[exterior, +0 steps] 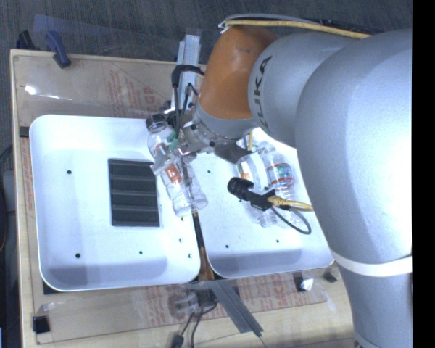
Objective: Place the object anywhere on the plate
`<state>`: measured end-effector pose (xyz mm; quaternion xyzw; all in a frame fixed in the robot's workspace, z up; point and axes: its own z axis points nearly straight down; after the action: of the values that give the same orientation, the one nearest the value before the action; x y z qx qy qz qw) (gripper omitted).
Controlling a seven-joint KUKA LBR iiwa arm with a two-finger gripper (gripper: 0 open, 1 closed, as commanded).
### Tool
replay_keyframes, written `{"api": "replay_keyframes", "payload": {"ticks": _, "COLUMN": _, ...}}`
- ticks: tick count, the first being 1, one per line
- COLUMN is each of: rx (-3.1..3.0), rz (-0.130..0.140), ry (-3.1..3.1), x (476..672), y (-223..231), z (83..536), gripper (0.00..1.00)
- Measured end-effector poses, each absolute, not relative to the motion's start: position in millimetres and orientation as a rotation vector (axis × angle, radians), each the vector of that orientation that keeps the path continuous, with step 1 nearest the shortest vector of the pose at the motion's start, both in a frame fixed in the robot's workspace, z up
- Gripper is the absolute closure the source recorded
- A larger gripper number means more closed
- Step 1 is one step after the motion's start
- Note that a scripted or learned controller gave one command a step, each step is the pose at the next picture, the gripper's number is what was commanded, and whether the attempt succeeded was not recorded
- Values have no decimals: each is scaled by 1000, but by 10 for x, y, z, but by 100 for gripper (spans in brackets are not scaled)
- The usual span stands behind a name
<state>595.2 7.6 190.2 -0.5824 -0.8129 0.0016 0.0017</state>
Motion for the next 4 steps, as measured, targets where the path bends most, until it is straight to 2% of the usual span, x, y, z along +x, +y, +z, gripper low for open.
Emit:
{"api": "replay_keyframes", "payload": {"ticks": 1, "rx": -1541, "rz": 2, "ry": -2736, "x": 6309, "y": 324, "z": 2246, "gripper": 100}}
{"api": "replay_keyframes", "payload": {"ticks": 2, "rx": -1137, "rz": 0, "ry": -2929, "x": 6294, "y": 743, "z": 2650, "gripper": 100}}
{"api": "replay_keyframes", "payload": {"ticks": 3, "rx": -861, "rz": 4, "ry": -3017, "x": 6000, "y": 914, "z": 1901, "gripper": 100}}
{"api": "replay_keyframes", "payload": {"ticks": 4, "rx": -1008, "rz": 4, "ry": -2971, "x": 5774, "y": 651, "z": 1906, "gripper": 100}}
